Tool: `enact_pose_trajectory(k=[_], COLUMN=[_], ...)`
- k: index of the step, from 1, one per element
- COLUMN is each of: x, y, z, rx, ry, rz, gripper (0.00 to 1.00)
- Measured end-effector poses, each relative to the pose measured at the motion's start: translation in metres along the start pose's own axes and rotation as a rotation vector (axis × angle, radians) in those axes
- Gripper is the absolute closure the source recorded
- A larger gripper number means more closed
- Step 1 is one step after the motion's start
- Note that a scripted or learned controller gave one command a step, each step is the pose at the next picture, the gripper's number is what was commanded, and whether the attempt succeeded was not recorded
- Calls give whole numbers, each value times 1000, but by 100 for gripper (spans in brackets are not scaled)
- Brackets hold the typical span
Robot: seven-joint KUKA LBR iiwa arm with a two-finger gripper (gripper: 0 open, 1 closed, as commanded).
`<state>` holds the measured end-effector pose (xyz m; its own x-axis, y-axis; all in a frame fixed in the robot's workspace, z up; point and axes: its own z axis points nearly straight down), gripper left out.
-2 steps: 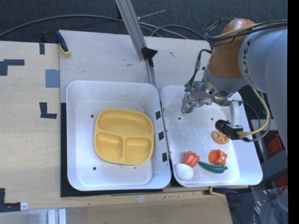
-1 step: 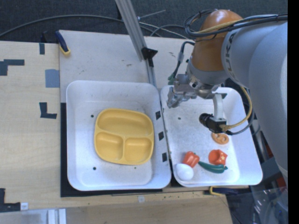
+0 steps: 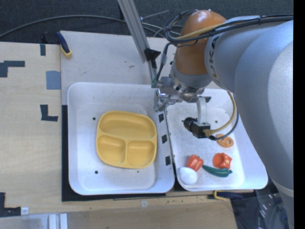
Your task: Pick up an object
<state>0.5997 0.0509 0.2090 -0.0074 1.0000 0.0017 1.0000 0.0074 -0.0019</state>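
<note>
My gripper hangs over the back of the ridge between the two bins, under the orange wrist band. In the left bin lies a yellow divided plate, well in front of and to the left of the gripper. At the front of the right bin lie a white egg, a red pepper piece, a second red pepper, and a green chilli. An orange ring lies a little behind them. Nothing shows between the gripper's tips.
A slanted metal post rises from the back edge near the gripper. A blue and yellow clamp sits at the bench's back left. The bulky grey arm covers the right bin's back right part.
</note>
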Motion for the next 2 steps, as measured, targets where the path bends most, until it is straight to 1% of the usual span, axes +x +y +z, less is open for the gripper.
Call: enact_pose_trajectory(k=[1,2], x=[50,47], y=[-7,-4], z=[-22,-24], rx=[-2,0], ry=[1,-1], rz=[0,5], gripper=[100,100])
